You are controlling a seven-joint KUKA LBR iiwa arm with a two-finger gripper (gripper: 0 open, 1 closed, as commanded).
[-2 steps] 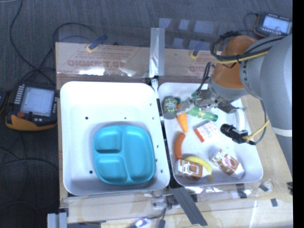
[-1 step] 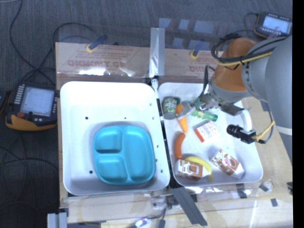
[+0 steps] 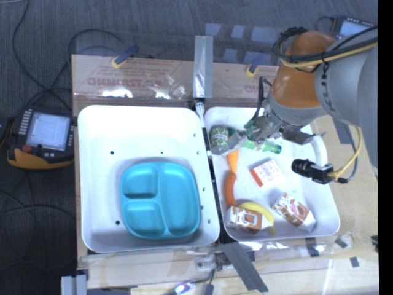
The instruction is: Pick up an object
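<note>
The right bin (image 3: 326,192) holds several items. At its far left lies a greenish can or bottle (image 3: 220,138), and a small green piece (image 3: 268,145) lies to its right. An orange carrot (image 3: 231,178) lies along the left wall. An orange-and-white box (image 3: 267,172) sits mid-bin, with a banana (image 3: 260,211), a brown carton (image 3: 243,219) and a red-brown carton (image 3: 293,211) at the near side. My gripper (image 3: 258,129) hangs low over the far part of the bin, right by the greenish can and the green piece. I see nothing clearly held.
The left bin (image 3: 98,134) holds a blue divided plate (image 3: 161,200). A black camera-like fitting (image 3: 310,168) with a yellow cable sticks out at the arm's side over the right bin. A handheld controller (image 3: 40,137) lies left of the bench.
</note>
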